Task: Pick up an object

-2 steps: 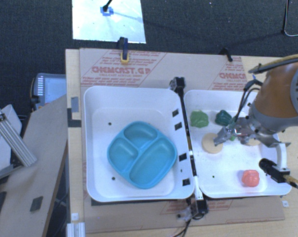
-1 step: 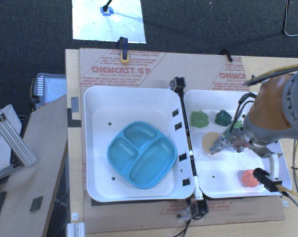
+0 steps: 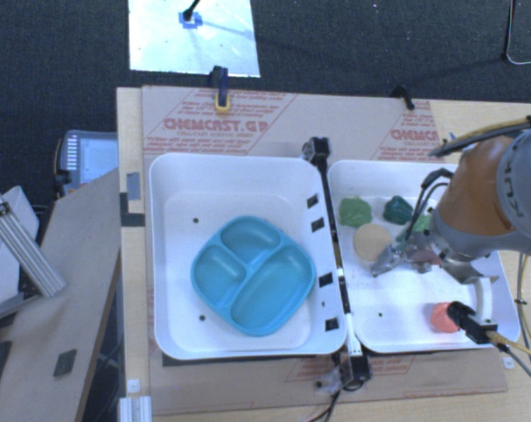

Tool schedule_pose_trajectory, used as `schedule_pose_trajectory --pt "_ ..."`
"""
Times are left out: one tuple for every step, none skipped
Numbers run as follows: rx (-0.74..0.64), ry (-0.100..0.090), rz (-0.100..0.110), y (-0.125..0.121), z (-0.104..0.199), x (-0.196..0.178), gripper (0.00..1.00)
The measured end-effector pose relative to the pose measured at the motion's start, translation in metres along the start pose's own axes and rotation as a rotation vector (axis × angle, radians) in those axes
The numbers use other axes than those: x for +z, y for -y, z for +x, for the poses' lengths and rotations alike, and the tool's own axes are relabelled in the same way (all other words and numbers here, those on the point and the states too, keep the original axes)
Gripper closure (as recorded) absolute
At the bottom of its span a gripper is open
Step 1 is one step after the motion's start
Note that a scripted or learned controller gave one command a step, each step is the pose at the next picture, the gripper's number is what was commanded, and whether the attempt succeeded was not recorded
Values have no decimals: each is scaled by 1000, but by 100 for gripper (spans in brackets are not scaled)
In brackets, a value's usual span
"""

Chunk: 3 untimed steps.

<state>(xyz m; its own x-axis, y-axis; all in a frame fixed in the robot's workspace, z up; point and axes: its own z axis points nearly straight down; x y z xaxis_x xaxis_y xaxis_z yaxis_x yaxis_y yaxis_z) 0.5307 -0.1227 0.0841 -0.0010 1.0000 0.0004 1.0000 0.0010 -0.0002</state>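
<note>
Arm: the grey KUKA arm with its orange band [image 3: 476, 196] reaches in from three o'clock and bends down over the right-hand shallow white plastic bin [image 3: 380, 332].

Gripper: the two-finger metal gripper [image 3: 390, 260] sits low in the right bin, pointing toward nine o'clock, its tip just beside the lower edge of the tan disc. From where I stand I cannot tell whether it is spread wide or pinched narrow, and I see nothing clearly caught in it.

Tan piece: a flat, round, pale tan disc [image 3: 371, 240] lies near the middle of the right bin, toward its nine o'clock side, partly covered by the gripper at its four o'clock edge.

Light green piece: a lumpy light green soft-looking object [image 3: 355, 211] rests at twelve o'clock from the tan disc, just beside it.

Dark green piece: a smaller dark teal-green object [image 3: 397, 208] lies at three o'clock from the light green one, close under the arm's black cables.

Orange-red piece: a rounded orange-red object [image 3: 442, 318] sits toward the right bin's five o'clock corner, well apart from the others.

Left bin: the left-hand shallow white plastic bin [image 3: 173, 236] holds a light blue plastic plate with three compartments [image 3: 252, 275], lying flat and turned diagonally near the centre.

Bench: both bins rest side by side on a sheet of brown printed cardboard [image 3: 248, 121].
</note>
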Motion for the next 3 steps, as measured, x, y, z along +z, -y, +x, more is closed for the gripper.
schedule_pose_trajectory --pt "0 0 -3 -1 0 -11 100" --pt "-3 2 -6 -2 2 -75 100" --pt "-4 2 -8 -2 2 -139 100"
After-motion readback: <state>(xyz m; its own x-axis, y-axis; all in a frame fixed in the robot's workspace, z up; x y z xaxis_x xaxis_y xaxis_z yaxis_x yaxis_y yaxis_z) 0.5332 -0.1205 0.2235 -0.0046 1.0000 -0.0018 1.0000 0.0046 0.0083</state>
